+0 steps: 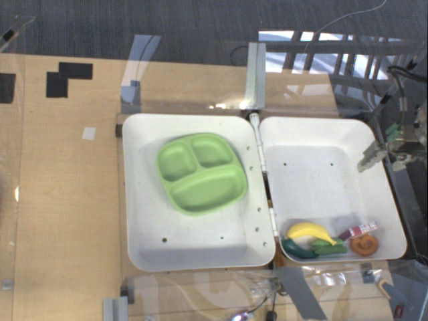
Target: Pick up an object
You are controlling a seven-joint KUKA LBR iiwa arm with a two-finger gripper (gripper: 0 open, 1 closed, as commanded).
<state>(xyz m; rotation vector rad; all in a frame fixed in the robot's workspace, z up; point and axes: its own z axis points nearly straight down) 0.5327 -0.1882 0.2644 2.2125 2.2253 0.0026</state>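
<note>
— Where is your gripper (382, 151) sitting?
— I'm hovering it at the right bin (314, 139)'s outer rim.
— And the objects?
— The banana (309, 231), green vegetable (313, 248) and orange piece (364, 245) are lying below it, along the near wall.

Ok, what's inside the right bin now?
Along the right bin's near edge: a yellow banana, a green vegetable, an orange round item, a small red-white tube. Beneath them is hidden.

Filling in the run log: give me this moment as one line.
end effector: over right bin rim | green plate: left bin | banana, orange ring: right bin front
</note>
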